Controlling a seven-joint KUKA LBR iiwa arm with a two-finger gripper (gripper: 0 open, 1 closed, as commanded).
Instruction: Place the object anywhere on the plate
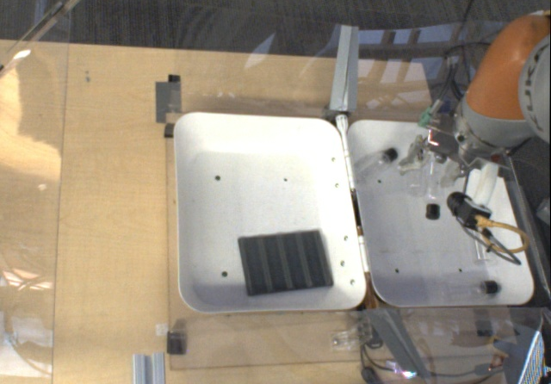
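From the overhead camera we see a pale wooden worktop (95, 227) carrying two shallow white bins side by side. The arm (508, 72), grey with an orange band, comes in from the right, and its hand (428, 163) hangs over the upper part of the right bin (413, 270). The hand looks clear and glassy against the white floor, so we cannot tell how wide it stands or whether it has hold of anything. Just below the hand, in the same bin, lies a small dark object (433, 211); another small dark piece (390, 153) sits just to its left. Well away to the hand's left and lower down, in the left bin (258, 150), a dark ribbed rectangular plate (285, 262) lies flat near the bottom edge.
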